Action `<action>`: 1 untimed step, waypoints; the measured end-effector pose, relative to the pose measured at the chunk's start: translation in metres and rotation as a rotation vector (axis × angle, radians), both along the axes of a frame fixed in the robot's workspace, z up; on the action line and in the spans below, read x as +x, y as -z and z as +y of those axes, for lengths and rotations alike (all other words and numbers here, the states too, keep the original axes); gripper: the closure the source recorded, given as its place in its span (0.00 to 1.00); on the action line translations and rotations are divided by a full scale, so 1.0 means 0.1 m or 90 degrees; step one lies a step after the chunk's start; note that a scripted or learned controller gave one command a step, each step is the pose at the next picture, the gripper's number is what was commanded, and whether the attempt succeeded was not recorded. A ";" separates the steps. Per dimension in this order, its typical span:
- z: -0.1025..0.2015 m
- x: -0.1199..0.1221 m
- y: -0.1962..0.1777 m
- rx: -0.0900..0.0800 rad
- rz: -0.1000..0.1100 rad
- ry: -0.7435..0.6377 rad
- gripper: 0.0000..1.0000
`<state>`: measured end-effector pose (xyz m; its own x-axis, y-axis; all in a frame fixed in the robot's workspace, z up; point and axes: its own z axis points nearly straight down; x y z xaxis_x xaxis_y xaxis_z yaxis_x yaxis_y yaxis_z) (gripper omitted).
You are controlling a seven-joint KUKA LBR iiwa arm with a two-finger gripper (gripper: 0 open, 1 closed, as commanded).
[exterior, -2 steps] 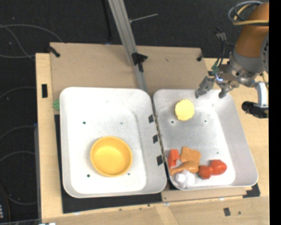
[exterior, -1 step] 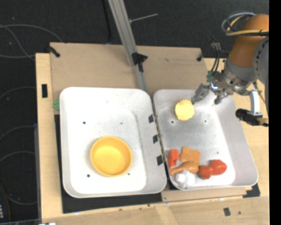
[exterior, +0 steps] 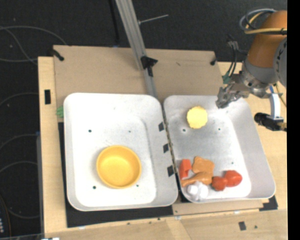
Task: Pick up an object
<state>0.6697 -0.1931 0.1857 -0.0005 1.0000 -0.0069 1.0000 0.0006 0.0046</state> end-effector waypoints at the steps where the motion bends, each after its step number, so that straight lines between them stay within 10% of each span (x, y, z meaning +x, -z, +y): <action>1: -0.01 0.02 -0.55 0.004 -0.002 -0.001 1.00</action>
